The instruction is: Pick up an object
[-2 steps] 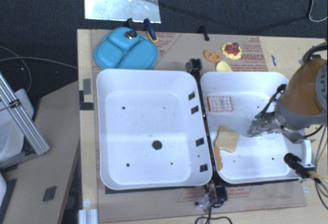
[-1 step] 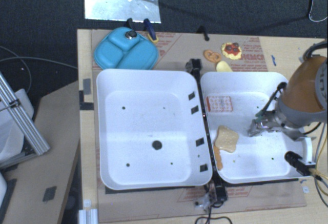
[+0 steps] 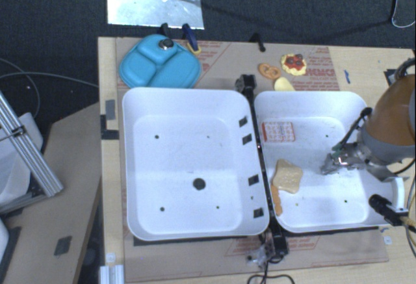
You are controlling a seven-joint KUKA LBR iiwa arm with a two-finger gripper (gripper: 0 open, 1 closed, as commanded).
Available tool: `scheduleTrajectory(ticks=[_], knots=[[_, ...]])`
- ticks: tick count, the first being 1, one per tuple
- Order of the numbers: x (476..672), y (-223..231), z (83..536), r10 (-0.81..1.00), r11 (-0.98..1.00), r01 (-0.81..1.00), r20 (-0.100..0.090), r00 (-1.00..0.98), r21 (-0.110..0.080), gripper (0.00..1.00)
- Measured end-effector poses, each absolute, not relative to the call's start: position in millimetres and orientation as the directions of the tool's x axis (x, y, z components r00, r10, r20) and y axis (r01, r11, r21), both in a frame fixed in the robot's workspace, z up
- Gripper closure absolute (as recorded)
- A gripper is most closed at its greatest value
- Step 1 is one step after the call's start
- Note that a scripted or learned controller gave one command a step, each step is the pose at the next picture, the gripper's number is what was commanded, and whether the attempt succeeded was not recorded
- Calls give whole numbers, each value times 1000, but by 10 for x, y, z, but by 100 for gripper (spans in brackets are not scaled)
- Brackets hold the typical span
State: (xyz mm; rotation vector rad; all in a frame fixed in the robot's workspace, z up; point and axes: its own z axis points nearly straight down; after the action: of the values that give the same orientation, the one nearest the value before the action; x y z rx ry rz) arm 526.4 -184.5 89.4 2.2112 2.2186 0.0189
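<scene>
I see the arm [image 3: 393, 123] reaching in from the right, its orange band over the right bin's [image 3: 312, 104] far side and the wrist bent down toward the bin floor. The gripper [image 3: 335, 164] hangs low over the right half of that bin, near the floor; it is small and blurred from here, so I cannot tell its state, and I see nothing held in it.

In the right bin, a slice of toast [image 3: 288, 177] lies near the left wall, just left of the gripper and apart from it. A thin brown strip [image 3: 276, 200] lies along that wall just below the toast. A red-printed card [image 3: 278, 131] lies flat toward the back left. The left bin [image 3: 188, 101] shows a dark round spot [image 3: 199, 184] on its floor.

Behind the bins, on the bench [image 3: 221, 55], sit a blue divided tray [image 3: 160, 63], a pretzel [image 3: 268, 71], a small tart [image 3: 294, 64] and a pale yellow piece [image 3: 284, 84] right at the right bin's back rim.

The middle and front right of the right bin's floor are open.
</scene>
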Motion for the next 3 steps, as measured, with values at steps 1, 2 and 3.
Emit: scheduleTrajectory(ticks=[1, 2, 3], knots=[[5279, -1845, 1009, 1000, 5, 1000, 0, -5, 19, 100], [5898, -2071, 870, 1000, 6, 1000, -2, -6, 8, 100], [5145, -1346, 894, 1000, 3, 1000, -5, -3, 16, 100]])
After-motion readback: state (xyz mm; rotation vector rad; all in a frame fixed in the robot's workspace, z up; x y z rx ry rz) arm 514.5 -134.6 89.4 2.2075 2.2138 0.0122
